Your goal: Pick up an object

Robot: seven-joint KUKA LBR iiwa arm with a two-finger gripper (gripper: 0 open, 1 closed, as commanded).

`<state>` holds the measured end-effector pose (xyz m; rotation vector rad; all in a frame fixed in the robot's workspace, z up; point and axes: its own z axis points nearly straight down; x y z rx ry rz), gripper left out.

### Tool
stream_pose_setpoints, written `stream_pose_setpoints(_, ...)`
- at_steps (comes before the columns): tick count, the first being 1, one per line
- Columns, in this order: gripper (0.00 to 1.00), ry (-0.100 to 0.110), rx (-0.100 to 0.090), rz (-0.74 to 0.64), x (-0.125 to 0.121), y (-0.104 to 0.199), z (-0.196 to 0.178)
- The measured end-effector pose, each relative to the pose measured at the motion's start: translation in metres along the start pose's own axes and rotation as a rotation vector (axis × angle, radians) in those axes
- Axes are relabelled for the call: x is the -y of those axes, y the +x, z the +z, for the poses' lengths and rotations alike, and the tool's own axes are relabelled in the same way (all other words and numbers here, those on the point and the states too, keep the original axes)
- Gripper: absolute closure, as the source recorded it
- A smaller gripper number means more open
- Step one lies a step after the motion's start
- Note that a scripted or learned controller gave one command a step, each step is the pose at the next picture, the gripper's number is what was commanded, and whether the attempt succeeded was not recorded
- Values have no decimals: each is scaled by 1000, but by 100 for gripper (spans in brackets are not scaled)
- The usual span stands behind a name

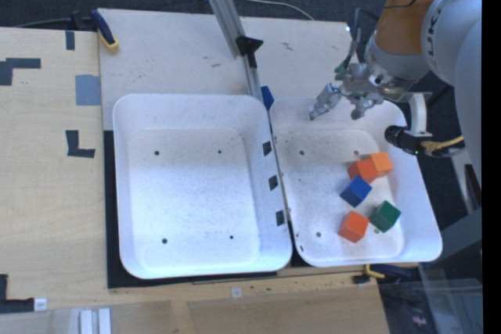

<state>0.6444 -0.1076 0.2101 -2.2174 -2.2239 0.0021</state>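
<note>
end effector (338, 106) spread, nothing held | above right bin (313, 168) far edge

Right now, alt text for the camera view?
The grey arm's open two-finger gripper hovers over the far edge of the right shallow white bin, holding nothing. Near that bin's right side lie two orange cubes, a blue cube and a green cube.

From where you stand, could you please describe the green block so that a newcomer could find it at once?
Start at the right-hand white bin, the one nearer the arm. Its blocks cluster in the near right part, and the green block is the one furthest right in the near row, touching an orange block. It is the sole green piece there.
</note>
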Motion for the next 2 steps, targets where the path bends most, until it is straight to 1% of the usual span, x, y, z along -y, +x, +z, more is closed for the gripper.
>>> stream_pose_setpoints(1,0,5,2,9,59,-61,24)
stream_pose_setpoints(2,0,-19,7,0,85,-66,93)
